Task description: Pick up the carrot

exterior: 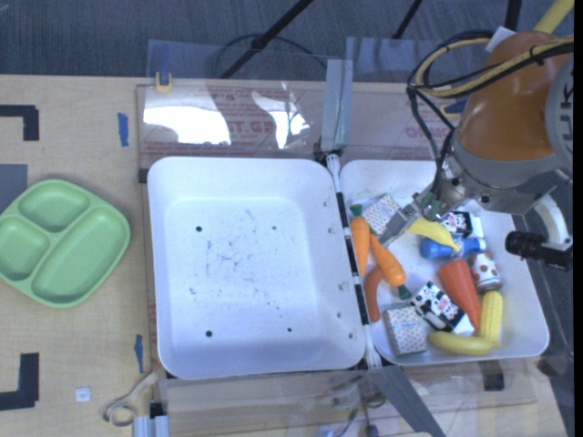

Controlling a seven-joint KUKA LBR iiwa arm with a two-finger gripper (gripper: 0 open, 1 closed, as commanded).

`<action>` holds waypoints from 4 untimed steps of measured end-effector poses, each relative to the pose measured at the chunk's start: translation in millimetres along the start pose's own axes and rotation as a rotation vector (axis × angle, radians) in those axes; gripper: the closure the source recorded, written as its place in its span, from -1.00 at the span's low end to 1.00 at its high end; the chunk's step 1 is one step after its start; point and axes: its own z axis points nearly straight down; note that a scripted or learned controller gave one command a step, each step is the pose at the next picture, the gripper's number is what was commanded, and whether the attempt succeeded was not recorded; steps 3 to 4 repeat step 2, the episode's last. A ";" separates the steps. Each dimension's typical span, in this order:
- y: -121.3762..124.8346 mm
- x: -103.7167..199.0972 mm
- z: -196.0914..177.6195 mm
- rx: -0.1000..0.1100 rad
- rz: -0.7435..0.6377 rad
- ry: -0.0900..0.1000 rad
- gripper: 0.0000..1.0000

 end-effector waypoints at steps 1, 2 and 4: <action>-33.5 27.9 49.8 0.000 -0.030 0.001 -1.00; -76.8 15.9 49.7 0.001 0.001 0.002 -1.00; -76.8 15.9 49.7 0.001 0.001 0.002 -1.00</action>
